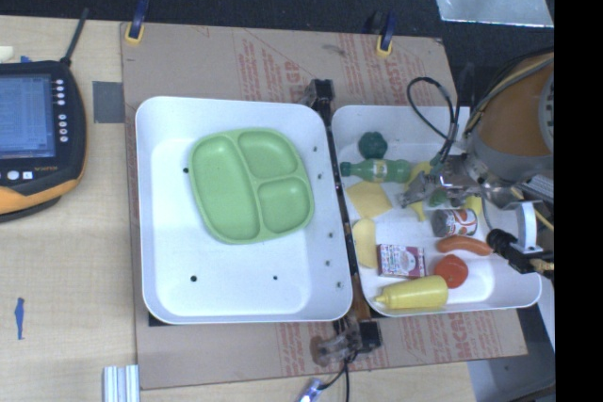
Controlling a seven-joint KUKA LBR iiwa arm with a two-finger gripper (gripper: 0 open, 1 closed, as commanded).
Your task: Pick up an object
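Pincer [426,191] above right bin, soup can [459,222] just beside — lower right

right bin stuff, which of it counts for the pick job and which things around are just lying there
For the job:
gripper
green bottle
yellow bottle
can
hot dog
small red carton

Lying about:
green divided plate in the left bin
teach pendant

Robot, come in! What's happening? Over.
Gripper low in right bin, among toy food. Nothing seen held. Can beside it. Green plate in left bin.
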